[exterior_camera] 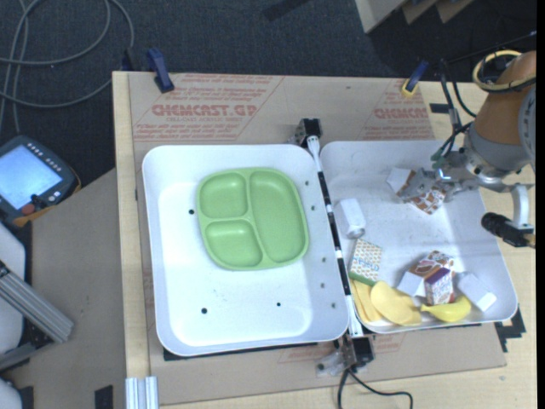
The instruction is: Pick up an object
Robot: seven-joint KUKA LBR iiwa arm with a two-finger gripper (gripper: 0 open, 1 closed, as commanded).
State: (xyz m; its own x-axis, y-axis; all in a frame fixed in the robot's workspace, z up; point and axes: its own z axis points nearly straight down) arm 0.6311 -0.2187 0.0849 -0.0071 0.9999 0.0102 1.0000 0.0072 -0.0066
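Observation:
In the right bin (477, 228) lie several objects. A crumpled silver and red wrapper (423, 196) sits near the far side, and my gripper (446, 174) hangs right over its right end, touching or almost touching it. The grey arm with its orange band (502, 100) comes in from the right edge. Nearer the front lie a small brown and white carton (438, 285), yellow toy bananas (393, 303), a patterned packet (366, 260) and a white packet (352, 216).
The left bin (170, 254) holds a green divided plate (253, 218). A small white piece (485, 301) lies by the right bin's front right corner. A black clamp (309, 130) sits where the two bins meet at the back.

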